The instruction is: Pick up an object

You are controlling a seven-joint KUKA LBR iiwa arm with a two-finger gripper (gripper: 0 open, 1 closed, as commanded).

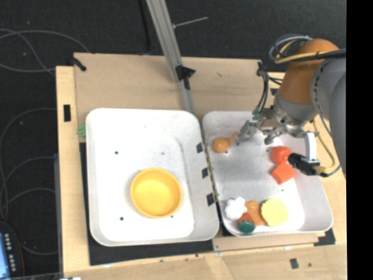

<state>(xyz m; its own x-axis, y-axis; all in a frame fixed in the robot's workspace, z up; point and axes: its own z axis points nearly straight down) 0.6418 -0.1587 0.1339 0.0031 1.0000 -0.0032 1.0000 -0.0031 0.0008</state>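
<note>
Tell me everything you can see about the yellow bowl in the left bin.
The yellow bowl is round, plain yellow and looks like smooth plastic. It stands upright, its opening facing up, with nothing visible inside. It rests on the floor of the left white bin, toward the near right part. Nothing else touches it.

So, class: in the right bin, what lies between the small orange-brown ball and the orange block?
Only bare white bin floor lies between the small orange-brown ball and the orange block in the camera view.

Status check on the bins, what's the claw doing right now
Claw over the right bin, far end. Small orange-brown piece lies just left of it. Orange block sits apart to its right. Yellow bowl alone in left bin.
</note>
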